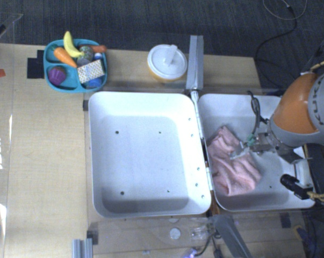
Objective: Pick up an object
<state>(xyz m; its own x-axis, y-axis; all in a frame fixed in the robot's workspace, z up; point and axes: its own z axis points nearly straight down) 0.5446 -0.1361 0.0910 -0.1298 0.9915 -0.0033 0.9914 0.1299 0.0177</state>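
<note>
Pink cloth under the gripper, right bin

Pink cloth (232, 162) lies crumpled against the left wall of the right bin (269, 198), beside the divider. The gripper (246, 148) sits low at the cloth's upper right edge, apparently placed for a grasp; whether it is spread or pinching cannot be told. Bare floor lies right of the cloth; the left bin (143, 149) offers open room

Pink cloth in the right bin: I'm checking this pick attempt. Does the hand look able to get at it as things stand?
Probably yes. The hand is already low over the pink cloth in the right bin, at the cloth's right edge, and nothing lies between them.
</note>
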